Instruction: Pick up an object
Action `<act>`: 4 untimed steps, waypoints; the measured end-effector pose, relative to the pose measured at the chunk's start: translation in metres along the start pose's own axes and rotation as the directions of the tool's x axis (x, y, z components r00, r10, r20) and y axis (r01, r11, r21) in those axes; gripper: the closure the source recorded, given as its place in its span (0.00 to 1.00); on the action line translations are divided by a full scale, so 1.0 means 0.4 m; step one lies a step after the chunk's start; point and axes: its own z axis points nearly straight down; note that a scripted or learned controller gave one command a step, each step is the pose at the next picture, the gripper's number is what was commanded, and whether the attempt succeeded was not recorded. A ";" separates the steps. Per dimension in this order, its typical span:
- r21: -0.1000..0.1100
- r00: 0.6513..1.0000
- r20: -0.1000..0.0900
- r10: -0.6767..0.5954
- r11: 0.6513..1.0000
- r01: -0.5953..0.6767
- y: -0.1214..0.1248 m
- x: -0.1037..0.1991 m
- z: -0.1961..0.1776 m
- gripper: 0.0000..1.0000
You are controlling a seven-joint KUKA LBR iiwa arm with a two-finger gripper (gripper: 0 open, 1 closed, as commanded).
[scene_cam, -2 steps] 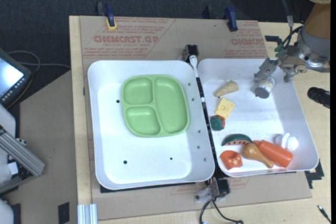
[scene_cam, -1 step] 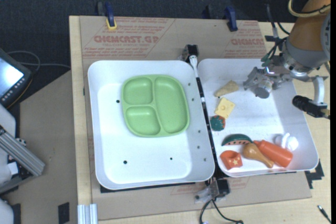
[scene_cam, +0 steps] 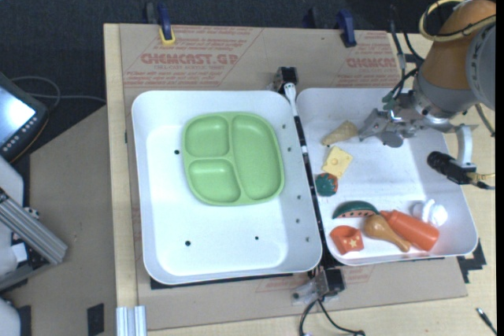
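My gripper (scene_cam: 385, 130) hangs over the far part of the right bin (scene_cam: 465, 204), with nothing visibly held in it. Just to its left lies a beige wedge (scene_cam: 342, 131). A yellow cheese slice (scene_cam: 337, 162) and a teal and orange ball (scene_cam: 326, 184) lie nearer the bin's left wall. Along the near side sit a watermelon slice (scene_cam: 354, 209), a red-orange piece (scene_cam: 346, 238), a brown drumstick (scene_cam: 381, 230), an orange carrot (scene_cam: 414, 230) and a small white item (scene_cam: 432, 212).
The left bin (scene_cam: 157, 193) holds a green divided plate (scene_cam: 233, 158). A black divider rail (scene_cam: 303, 161) runs between the bins. The arm's grey body with its orange band (scene_cam: 457, 43) reaches in from the upper right. A black part (scene_cam: 449, 166) overhangs the right bin's right side.
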 end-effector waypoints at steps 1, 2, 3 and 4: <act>-0.027 1.000 0.010 -0.001 1.000 0.002 0.017 -0.005 -0.049 1.00; 0.003 1.000 -0.006 -0.001 1.000 0.001 0.045 0.000 -0.197 1.00; 0.003 1.000 -0.006 0.000 1.000 0.000 0.049 -0.002 -0.319 1.00; 0.013 1.000 -0.010 -0.002 1.000 0.002 -0.008 0.114 -0.294 1.00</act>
